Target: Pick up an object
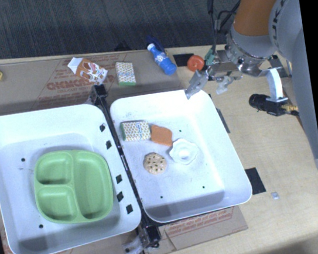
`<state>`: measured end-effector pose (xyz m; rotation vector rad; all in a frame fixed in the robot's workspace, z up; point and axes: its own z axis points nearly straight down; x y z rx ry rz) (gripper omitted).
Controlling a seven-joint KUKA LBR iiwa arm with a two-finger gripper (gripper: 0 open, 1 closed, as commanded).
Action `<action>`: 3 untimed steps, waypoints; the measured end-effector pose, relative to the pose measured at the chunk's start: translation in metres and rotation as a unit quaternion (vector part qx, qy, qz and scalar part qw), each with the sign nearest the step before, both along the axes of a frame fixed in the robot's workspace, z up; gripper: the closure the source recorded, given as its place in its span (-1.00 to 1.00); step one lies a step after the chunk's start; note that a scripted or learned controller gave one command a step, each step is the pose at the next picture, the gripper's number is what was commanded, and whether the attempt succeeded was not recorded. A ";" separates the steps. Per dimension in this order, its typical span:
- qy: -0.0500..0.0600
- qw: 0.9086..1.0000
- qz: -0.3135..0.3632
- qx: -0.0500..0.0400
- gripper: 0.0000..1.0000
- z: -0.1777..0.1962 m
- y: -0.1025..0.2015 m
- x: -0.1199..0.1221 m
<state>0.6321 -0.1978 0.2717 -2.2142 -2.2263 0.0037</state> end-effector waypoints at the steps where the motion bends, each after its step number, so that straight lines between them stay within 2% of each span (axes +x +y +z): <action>1: 0.002 1.000 0.000 0.001 -1.00 -0.175 0.012 -0.058; 2: 0.001 1.000 0.000 0.001 -1.00 -0.181 0.028 -0.155; 3: 0.001 1.000 0.002 0.001 -1.00 -0.180 0.083 -0.145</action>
